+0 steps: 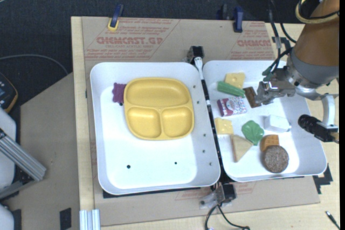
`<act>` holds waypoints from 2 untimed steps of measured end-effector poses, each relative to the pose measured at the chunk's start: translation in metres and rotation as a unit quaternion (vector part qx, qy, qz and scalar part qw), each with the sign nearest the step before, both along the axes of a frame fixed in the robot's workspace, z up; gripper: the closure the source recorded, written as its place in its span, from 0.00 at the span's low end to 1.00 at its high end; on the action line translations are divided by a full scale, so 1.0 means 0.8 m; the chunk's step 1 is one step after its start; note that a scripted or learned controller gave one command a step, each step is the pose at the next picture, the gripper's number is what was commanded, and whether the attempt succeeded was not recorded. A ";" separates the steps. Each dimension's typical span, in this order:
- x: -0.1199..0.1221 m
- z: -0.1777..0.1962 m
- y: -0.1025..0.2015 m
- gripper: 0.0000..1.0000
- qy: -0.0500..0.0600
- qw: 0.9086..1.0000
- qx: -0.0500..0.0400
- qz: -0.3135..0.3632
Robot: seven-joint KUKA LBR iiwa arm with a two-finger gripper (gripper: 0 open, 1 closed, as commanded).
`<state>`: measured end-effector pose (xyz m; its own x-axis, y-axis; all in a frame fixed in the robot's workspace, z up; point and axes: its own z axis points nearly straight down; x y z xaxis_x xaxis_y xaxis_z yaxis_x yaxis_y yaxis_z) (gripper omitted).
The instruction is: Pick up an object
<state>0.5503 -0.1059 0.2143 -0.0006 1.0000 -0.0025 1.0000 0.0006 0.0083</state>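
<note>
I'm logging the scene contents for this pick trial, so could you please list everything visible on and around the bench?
Left bin: 1, white, left half of bench.
Right bin: 1, white, beside it.
Divided tray: 1, yellow, in left bin.
Purple piece: 1, purple, touching the tray's left edge.
Cheese-like wedges: 3, pale yellow, right bin.
Green stick: 1, green, right bin top.
Green leaf piece: 1, green, right bin middle.
Packet: 1, red and white, right bin left.
Round patty: 1, brown, right bin bottom.
White block: 1, white, right bin.
Clamps: 2, blue, bench back edge.
Arm: 1, grey and orange, from right.
Gripper: 1, over right bin.
</note>
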 end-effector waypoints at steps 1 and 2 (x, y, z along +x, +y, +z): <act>0.001 0.014 0.000 1.00 0.002 1.000 0.001 0.000; -0.013 0.001 0.064 1.00 0.006 1.000 0.002 0.002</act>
<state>0.5397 -0.0549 0.2150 -0.0042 1.0000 0.0024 1.0000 0.0042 -0.0038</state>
